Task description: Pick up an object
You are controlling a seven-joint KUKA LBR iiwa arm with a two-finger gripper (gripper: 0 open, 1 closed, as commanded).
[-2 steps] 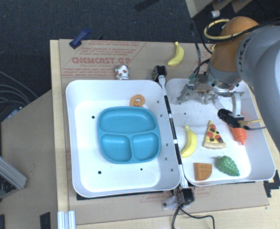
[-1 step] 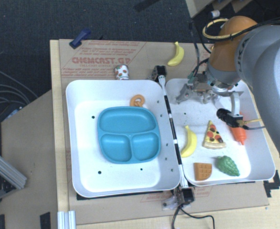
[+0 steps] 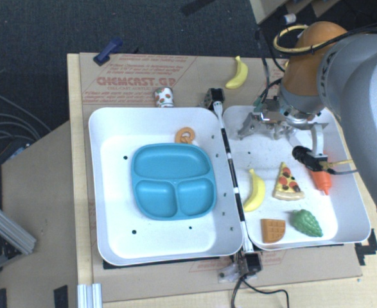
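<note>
sitting at the right bin's (image 3: 352, 220) 3 o'clock edge, the carrot (image 3: 323, 181) looks light, stiff and slick; grip across its thick middle. the claw (image 3: 278, 126) hangs at 12 o'clock, width unclear.

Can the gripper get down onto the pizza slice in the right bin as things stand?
Probably yes. The pizza slice lies flat with bare bin floor around it, apart from the banana and carrot. The gripper sits just above it, in the same bin.
</note>
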